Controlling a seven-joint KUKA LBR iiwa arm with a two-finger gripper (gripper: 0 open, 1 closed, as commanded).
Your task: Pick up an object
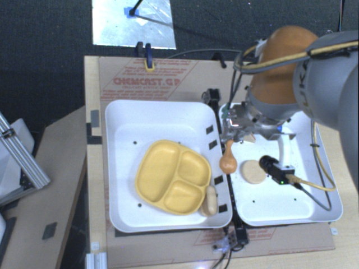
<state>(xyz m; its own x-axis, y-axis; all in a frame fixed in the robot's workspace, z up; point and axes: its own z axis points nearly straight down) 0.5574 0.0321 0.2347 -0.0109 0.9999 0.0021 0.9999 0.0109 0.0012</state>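
Note:
My gripper [231,131] hangs over the left edge of the right bin [320,206], close to the divider between the two bins. Directly below it is an orange-brown thing with a thin neck and a round end [227,161]. The top of its neck reaches up to the gripper, and its round end is over the divider. A flat beige round piece [252,172] lies in the right bin just to the right of it. The arm's wrist hides the back of the right bin.
The left bin [126,122] holds a yellow divided plate [171,175] with a small beige oblong thing [210,200] against the plate's right front corner. A metal frame [19,156] stands off the bench at the left.

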